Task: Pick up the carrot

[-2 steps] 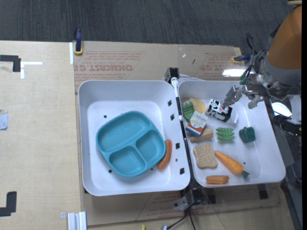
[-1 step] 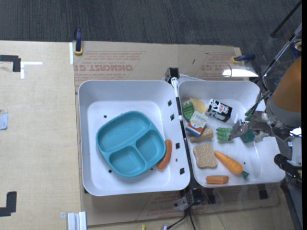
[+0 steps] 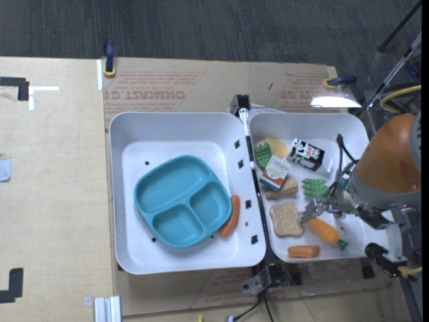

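The two-finger gripper (image 3: 314, 210) hangs low in the right white bin (image 3: 355, 123), near that bin's right edge; whether it is spread or pressed together cannot be told from this slanted view. Its metal tip lies just beside the short orange carrot with a green stub (image 3: 324, 231), which rests tilted on the bin floor towards the front right corner. Just left of the tip sits a tan slice of toast (image 3: 287, 219). A reddish-orange sausage (image 3: 303, 251) lies along the bin's front edge. Behind are a leafy green piece (image 3: 313, 187), a small orange-and-white carton (image 3: 274, 176) and a black-and-white box (image 3: 307, 153). In the left white bin (image 3: 127, 247), a blue three-part plastic tray (image 3: 182, 201) holds the centre, with another orange sausage (image 3: 230, 217) touching its right edge.
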`<state>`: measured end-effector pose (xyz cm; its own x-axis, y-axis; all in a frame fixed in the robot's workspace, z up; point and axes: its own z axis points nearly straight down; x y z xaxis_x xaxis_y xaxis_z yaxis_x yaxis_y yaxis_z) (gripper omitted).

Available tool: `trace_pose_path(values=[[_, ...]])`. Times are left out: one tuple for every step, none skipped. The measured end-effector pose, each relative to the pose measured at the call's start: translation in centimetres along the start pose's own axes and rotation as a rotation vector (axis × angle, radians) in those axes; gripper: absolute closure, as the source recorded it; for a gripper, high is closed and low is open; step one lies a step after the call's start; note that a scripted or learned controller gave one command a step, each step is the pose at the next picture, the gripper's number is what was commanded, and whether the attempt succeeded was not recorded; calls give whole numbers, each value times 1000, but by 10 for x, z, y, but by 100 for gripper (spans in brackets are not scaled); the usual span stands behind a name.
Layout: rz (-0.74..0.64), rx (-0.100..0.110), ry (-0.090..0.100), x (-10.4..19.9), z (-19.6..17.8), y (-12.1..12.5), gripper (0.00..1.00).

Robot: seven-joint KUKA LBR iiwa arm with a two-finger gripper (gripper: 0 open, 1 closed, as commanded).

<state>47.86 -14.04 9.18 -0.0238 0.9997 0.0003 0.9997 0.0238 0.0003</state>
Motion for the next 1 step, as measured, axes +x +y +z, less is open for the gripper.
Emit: trace_pose_path(values=[[4,-1,-1,0,-8,1,100]])
